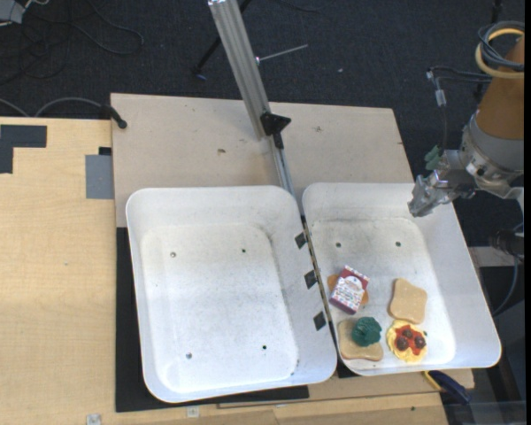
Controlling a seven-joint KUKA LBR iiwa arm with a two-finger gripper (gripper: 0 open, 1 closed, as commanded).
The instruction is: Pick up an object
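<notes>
while i watch from my end, the arm [500,122] reaches in from the right and its claw [423,198] hangs over the far right rim of the right bin [372,220]. i cannot tell from this angle how the claw is set, and i see nothing between its tips.

the things to pick from all lie bunched in the near part of the right bin. there is a small red and white carton [350,289], printed on its face, lying tilted and partly over a round orange-brown piece [338,283] by the bin's left wall. just nearer than that sits a tan bread slice [358,349] with a dark green lump [366,330] on top of it. to the right of the carton lies a second toast-coloured slice [409,300], on its own and touching nothing. near it, close beside the green-topped slice, is a yellow round piece with red and dark spots [408,340]. all of these are well apart from the claw.

the left bin [212,290] is shallow and white like its neighbour, scuffed grey on the floor with a few small dark dots. black clips [311,278] sit along the seam where the two bins meet. both bins rest on a pale board on the table [336,140], and a lighter wood panel [44,264] lies to the left with grey and black patches at its far edge. a slanted aluminium rail [243,60] rises from the far side of the bins. beyond is dark carpet [354,42] with loose cables.
</notes>
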